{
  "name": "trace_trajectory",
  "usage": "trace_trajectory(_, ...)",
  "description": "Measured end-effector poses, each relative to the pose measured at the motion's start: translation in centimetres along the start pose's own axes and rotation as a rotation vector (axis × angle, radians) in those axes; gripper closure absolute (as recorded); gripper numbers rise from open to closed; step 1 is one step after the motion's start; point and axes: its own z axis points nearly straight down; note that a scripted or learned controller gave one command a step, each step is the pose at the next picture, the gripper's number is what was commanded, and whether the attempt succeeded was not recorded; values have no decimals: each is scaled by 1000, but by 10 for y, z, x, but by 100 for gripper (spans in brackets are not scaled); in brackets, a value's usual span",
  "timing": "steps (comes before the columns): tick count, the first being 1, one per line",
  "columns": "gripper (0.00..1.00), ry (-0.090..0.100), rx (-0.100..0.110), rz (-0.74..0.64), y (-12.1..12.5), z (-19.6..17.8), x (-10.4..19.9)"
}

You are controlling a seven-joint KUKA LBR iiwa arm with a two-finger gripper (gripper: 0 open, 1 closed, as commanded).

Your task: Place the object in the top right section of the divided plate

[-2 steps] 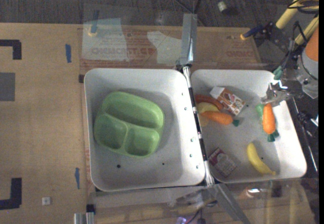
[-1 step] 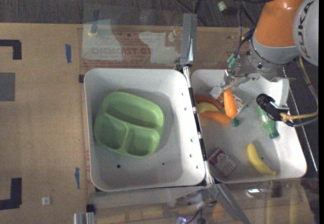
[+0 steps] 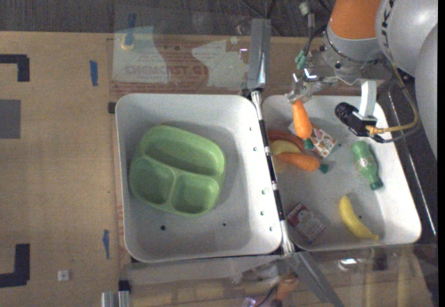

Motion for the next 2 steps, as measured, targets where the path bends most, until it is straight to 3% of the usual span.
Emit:
trace_trajectory(1,100,3,4,62,-45,3,95)
trace_trajectory(2,100,1,1,109,-19,36,65)
